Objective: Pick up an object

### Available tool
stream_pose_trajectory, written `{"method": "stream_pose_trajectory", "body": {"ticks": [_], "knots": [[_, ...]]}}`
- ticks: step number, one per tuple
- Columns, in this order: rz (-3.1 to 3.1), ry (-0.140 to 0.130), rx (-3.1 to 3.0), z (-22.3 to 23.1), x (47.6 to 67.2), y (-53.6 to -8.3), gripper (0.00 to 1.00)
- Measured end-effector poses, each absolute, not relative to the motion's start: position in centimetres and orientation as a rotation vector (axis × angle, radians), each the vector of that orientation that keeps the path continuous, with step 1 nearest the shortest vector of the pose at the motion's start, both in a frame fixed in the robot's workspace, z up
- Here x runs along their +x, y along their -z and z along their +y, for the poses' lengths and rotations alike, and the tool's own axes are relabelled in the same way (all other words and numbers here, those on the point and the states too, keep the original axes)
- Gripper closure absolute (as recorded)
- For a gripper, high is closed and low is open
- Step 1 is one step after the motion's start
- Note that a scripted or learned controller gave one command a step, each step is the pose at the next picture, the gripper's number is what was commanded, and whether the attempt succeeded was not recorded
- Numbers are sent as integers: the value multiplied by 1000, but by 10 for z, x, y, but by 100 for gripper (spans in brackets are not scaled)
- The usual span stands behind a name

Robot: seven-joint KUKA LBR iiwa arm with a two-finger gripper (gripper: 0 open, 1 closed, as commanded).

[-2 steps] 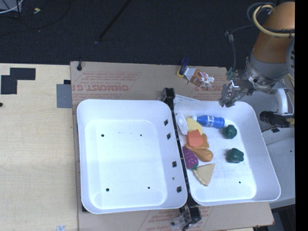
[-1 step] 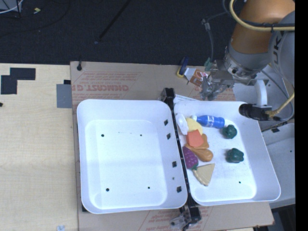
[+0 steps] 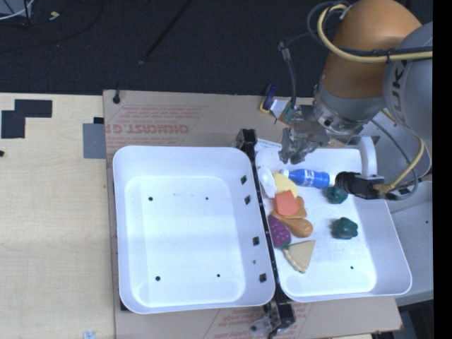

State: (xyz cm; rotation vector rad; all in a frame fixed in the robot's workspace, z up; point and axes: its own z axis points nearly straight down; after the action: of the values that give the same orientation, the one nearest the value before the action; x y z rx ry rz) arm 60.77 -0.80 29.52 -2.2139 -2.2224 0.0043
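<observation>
The claw (image 3: 295,154) hangs over the right bin (image 3: 385,260) at its twelve o'clock rim; whether it is clenched or released, I cannot tell. Just below, toward five o'clock, lies a blue bottle (image 3: 308,178). Toys cluster at the bin's nine o'clock side, an orange block (image 3: 287,203) among them.

The grey arm (image 3: 395,62) with its orange band reaches in from the right, wrist bent downward, its dark two-finger gripper (image 3: 293,154) hanging low and pointing down.
</observation>
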Motion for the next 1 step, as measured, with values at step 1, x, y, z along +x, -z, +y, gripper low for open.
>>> {"method": "stream_pose_trajectory", "body": {"ticks": [1], "knots": [[-2227, 2, -2218, -12, 640, -333, 100]]}}
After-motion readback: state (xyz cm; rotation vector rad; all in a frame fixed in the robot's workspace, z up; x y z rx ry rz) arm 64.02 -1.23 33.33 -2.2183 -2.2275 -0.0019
